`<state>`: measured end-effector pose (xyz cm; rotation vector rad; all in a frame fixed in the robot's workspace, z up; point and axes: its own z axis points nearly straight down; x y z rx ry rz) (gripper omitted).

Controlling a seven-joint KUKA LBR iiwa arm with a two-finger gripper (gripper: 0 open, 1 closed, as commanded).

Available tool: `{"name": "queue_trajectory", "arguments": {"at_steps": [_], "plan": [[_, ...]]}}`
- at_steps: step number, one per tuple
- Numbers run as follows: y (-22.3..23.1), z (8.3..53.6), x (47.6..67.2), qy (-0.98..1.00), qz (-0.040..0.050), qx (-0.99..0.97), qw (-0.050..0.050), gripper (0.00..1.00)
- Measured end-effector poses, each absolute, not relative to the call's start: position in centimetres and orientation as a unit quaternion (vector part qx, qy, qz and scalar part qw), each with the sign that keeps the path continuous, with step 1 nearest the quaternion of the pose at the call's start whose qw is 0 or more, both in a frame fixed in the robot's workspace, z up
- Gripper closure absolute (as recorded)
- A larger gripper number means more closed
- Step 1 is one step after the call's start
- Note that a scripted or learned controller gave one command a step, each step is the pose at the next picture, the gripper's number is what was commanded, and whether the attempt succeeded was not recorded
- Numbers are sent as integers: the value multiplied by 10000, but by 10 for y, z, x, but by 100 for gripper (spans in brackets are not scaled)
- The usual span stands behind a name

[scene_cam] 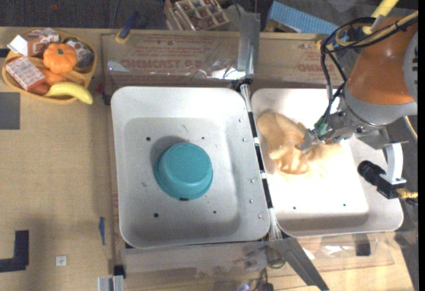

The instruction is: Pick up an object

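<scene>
A teal bowl [184,171] lies upside down in the middle of the left bin [133,117]. In the right bin [332,206] a tan, crumpled soft object [282,139] lies against the left side. My gripper [311,142] reaches in from the right, low over the bin, with its tip at the right edge of the tan object. The arm's grey body and orange band [378,77] hang above the bin's right half. The view is too blurred at the tip to tell how the gripper stands.
A basket [13,77] with a small pumpkin [60,57], a banana [70,90] and boxes sits at the far left on the bench. Cardboard and clutter lie behind the bins. A black fitting [378,177] sticks out over the right bin's right rim.
</scene>
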<state>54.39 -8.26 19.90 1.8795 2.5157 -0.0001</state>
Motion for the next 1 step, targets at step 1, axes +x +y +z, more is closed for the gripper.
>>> {"name": "queue_trajectory", "arguments": {"at_steps": [1], "plan": [[-83,208,545,8009,3,5987,21,100]]}}
